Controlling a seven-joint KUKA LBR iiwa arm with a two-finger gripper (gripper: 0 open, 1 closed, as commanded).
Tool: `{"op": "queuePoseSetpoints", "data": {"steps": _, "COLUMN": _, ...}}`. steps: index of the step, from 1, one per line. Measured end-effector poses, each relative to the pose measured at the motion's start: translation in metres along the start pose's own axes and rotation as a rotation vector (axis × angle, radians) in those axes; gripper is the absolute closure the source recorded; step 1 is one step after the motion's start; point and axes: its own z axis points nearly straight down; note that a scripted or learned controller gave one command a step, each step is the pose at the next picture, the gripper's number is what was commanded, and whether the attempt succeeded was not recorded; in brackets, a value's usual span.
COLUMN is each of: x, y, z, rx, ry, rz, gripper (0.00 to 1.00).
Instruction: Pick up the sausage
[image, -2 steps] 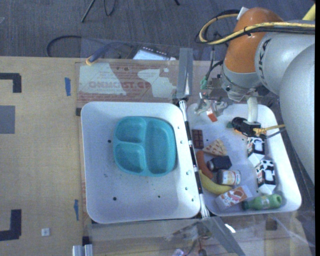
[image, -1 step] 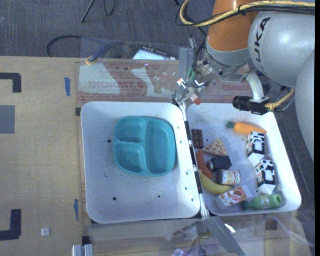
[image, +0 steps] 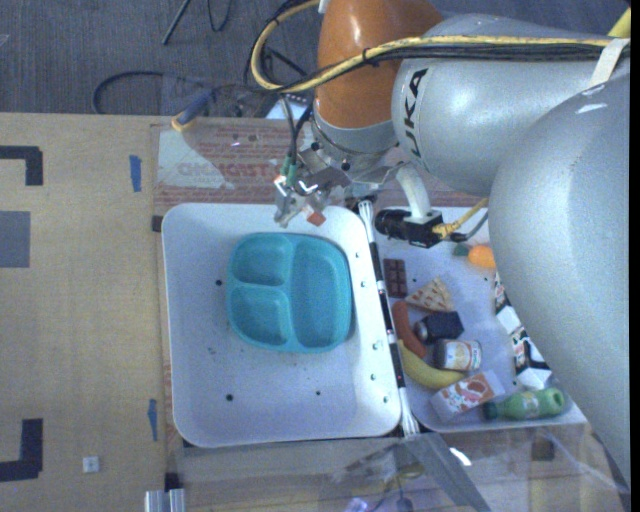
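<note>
Sausage (image: 403, 327) wedged between bin wall (image: 383, 300) and banana (image: 428, 371), likely to slip or drag neighbours; gripper (image: 297, 203) well apart over the other bin, jaw state impossible to tell.

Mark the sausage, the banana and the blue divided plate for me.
sausage (image: 407, 328): camera view, middle of its red length, right bin.
banana (image: 428, 372): camera view, middle of its yellow curve.
blue divided plate (image: 322, 290): camera view, its large right compartment, left bin.
</note>
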Motion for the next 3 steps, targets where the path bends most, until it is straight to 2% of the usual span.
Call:
{"op": "queuePoseSetpoints", "data": {"steps": 1, "x": 0.0, "y": 0.0, "z": 0.0, "rx": 0.0, "ry": 0.0, "rz": 0.0, "gripper": 0.0}}
{"op": "queuePoseSetpoints", "data": {"steps": 2, "x": -0.003, "y": -0.003, "z": 0.126, "rx": 0.007, "ry": 0.004, "rz": -0.104, "gripper": 0.0}}
{"op": "queuePoseSetpoints", "data": {"steps": 3, "x": 0.039, "y": 0.018, "z": 0.134, "rx": 0.027, "ry": 0.005, "rz": -0.271, "gripper": 0.0}}
